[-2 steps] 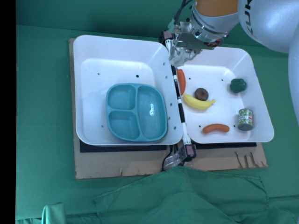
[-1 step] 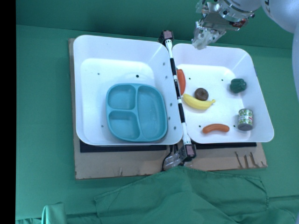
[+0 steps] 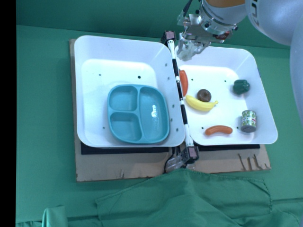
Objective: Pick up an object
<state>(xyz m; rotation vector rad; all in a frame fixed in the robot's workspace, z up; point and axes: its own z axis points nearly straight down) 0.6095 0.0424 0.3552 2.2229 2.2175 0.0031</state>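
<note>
My gripper (image 3: 188, 51) hangs over the far left corner of the right bin (image 3: 265, 103), above the bin's rim and apart from every object. Below it in that bin lie a red chili-shaped piece (image 3: 183, 82) against the left wall, a yellow banana (image 3: 200, 103), a brown round piece (image 3: 204, 95) touching the banana, an orange-red sausage (image 3: 218, 130), a green pepper (image 3: 241, 86) and a small labelled can (image 3: 248, 121). Nothing is seen between the fingers.
The left bin (image 3: 94, 60) holds a teal three-compartment plate (image 3: 138, 113). A black-and-white bar (image 3: 180, 98) runs along the seam between the bins. Green cloth (image 3: 189, 197) covers the bench in front.
</note>
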